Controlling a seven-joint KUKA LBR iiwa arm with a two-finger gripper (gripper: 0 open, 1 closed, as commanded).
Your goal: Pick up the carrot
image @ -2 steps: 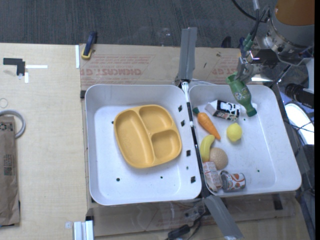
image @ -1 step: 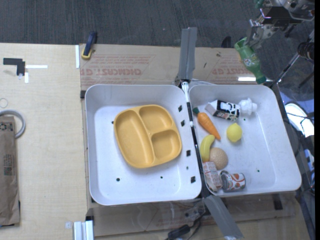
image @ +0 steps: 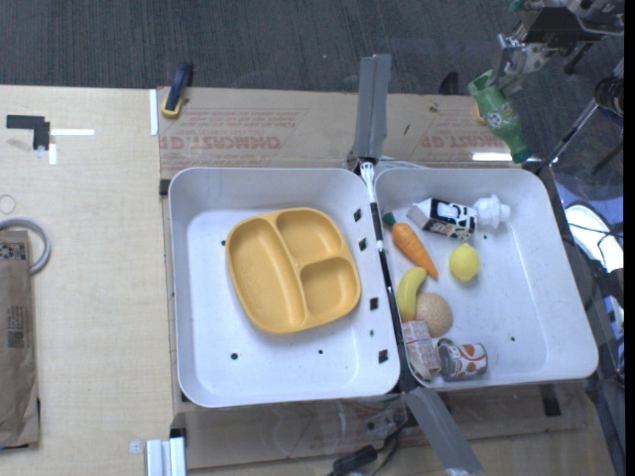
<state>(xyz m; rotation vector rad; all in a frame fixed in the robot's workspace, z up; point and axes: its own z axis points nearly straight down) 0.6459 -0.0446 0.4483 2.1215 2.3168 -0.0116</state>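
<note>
The orange carrot (image: 414, 249) with a green top lies in the right bin (image: 536, 296), near its left wall, pointing toward the front right. It touches nothing but the bin floor, and a banana (image: 410, 292) lies just in front of it. My gripper (image: 512, 50) hangs high at the far right, beyond the right bin's back edge and well away from the carrot. A green object (image: 497, 110) sits directly under it; I cannot see whether it is held.
In the right bin are a lemon (image: 463, 263), a black-and-white carton (image: 445, 218), a white crumpled thing (image: 489, 209), a tan ball (image: 434, 313), a can (image: 462, 360) and a packet (image: 418, 348). The left bin (image: 198, 296) bears a yellow divided plate (image: 293, 269).
</note>
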